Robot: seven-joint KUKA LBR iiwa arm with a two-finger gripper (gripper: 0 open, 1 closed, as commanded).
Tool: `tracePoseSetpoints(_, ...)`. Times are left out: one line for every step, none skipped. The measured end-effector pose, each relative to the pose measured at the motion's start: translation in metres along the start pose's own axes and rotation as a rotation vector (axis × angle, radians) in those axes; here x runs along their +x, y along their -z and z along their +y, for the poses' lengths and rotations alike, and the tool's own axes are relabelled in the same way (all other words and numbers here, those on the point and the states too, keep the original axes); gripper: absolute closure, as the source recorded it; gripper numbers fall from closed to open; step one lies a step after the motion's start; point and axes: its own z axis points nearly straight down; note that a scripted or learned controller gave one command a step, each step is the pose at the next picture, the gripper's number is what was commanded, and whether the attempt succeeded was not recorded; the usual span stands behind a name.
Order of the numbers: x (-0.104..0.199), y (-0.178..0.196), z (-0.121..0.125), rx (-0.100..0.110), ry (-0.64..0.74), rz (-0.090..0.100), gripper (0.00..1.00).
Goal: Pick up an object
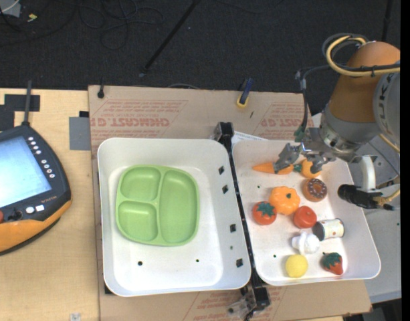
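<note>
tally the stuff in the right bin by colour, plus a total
orange: 3 – carrot, pumpkin, small piece by the gripper
red: 3 – tomato, round red piece, strawberry
yellow: 1 – lemon
brown: 1 – donut
white: 2 – can, white piece
total: 10

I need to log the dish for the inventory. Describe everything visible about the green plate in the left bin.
The green plate is a light green divided dish, plastic by its look, a rounded rectangle with three compartments: two smaller ones stacked on its left, one long one on its right, parted by raised ridges. It lies flat and upright on the floor of the left bin, about central, a little toward the bin's left. Nothing lies in it, and it touches only the bin floor.
</note>
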Motion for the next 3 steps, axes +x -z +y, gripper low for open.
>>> tracePoseSetpoints(-0.076,-0.088,0.004,0.002,-0.004,-0.003,0.0)
tracePoseSetpoints(-0.088,-0.06,0.019,-0.005,0.001,-0.002,0.0)
tracePoseSetpoints(-0.085,-0.112,0.029,0.002,0.006,0.0,0.0)
